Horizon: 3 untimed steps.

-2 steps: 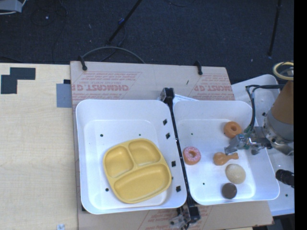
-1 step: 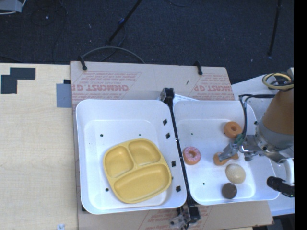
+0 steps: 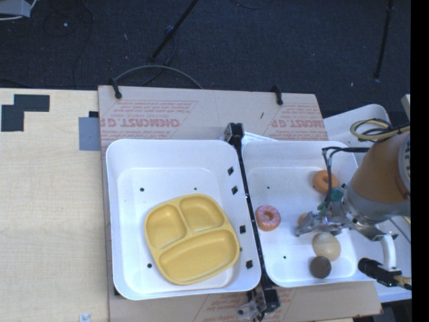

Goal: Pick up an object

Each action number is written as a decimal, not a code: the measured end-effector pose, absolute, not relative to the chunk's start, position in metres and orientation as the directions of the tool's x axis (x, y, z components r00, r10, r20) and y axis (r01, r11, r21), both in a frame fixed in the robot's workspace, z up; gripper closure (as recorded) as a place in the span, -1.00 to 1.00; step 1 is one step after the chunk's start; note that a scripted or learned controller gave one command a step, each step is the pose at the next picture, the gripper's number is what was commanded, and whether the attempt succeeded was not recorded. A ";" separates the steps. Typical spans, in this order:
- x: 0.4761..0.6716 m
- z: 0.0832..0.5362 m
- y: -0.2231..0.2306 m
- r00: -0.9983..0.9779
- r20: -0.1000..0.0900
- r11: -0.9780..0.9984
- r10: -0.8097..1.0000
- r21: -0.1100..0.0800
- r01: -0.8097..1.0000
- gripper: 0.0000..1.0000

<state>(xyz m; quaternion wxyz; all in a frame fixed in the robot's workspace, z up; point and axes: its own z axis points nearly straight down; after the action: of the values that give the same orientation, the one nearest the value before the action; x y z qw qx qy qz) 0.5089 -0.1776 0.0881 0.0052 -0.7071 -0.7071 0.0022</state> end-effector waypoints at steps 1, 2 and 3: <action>0.509 0.099 -0.179 0.004 0.004 -0.004 1.000 -0.011 1.000 1.00; 0.511 0.139 -0.180 -0.001 0.001 0.001 1.000 -0.002 1.000 1.00; 0.511 0.180 -0.185 -0.002 0.000 0.002 1.000 -0.001 1.000 1.00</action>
<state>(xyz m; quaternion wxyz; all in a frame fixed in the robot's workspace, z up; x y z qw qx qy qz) 0.5111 -0.1849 0.1802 0.0004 -0.7066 -0.7076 0.0003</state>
